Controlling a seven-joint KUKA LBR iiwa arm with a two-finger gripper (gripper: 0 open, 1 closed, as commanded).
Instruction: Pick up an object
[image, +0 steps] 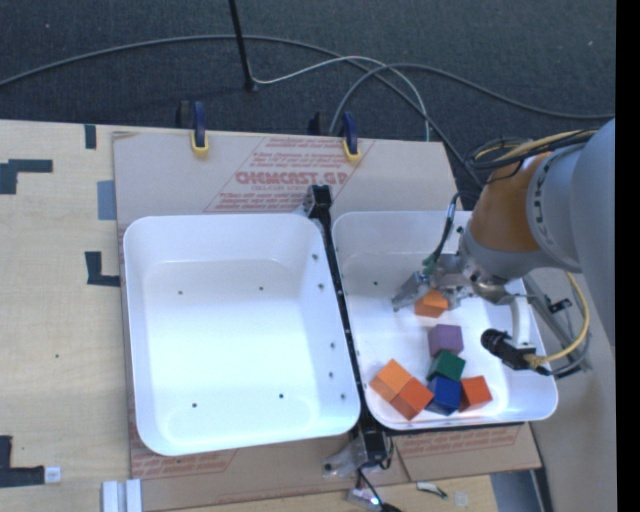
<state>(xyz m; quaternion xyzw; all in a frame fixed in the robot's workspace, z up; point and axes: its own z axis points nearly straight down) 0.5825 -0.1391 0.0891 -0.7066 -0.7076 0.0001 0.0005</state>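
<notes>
- Nearest the lens, at the lower edge of the frame, a loose cable end (362, 478) lies on the bench (50, 330) just below the seam between the two bins.
- Right bin (385, 240): a cluster of blocks sits in its lower part. A large orange block (401, 388) lies at the lower left of the cluster, a blue block (445, 395) beside it, a green block (448, 366) above the blue one, a smaller orange block (476, 391) at the right, and a purple block (445, 338) at the top of the group. All are touching or nearly so.
- Arm (545, 210): enters from the right of the frame, its orange band above the wrist, bent downward over the middle of the right bin.
- Claw (430, 295): sits low over the bin's middle, with a small orange cube (432, 305) pinched between its fingers, just above the purple block.
- Open room: the upper part of the right bin, above the claw, shows bare white floor. The cluster crowds the bin's lower rim.
- Left bin (230, 330): white floor, its right wall pressed against the right bin along a black divider strip (335, 290).
- Upper edge: two blue-and-yellow clamps (199, 128) hold a cardboard sheet (280, 175) under the bins; cables (300, 60) run across the dark floor beyond.
</notes>
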